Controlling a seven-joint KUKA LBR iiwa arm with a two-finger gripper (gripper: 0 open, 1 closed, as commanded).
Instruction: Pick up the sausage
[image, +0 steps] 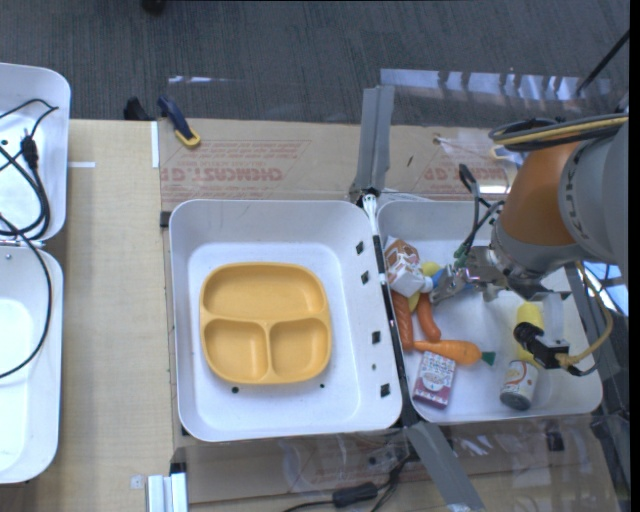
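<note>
Bench (110, 300), right bin (560, 400): pincer (447, 285) grip state indeterminate, beside sausage (427, 318); crowding carrot (450, 350) risks wrong grasp.

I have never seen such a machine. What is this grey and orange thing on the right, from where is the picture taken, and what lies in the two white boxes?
One camera looks down at a slant from above the bench. The grey and orange thing is a robot arm; its gripper hangs over the right bin. That bin holds a sausage, a carrot, a small carton, a can and a few more items. The left bin holds a yellow divided plate. I see nothing between the fingers.
</note>
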